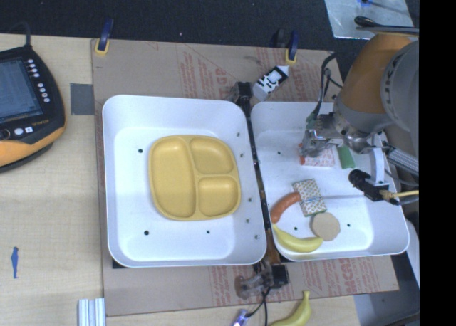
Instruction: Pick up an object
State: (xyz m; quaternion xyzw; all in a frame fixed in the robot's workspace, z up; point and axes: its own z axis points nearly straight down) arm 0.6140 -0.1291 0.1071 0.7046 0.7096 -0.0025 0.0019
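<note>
Over the right bin's far edge we see the gripper lowered; finger state cannot be determined. Near its front edge lie a banana, carrot and round cookie.

Your arm's gripper hovers low over the right bin, near its far edge.

You see a banana, sausage, patterned packet and round cookie by its near edge; a yellow tray sits mid left bin.
</note>
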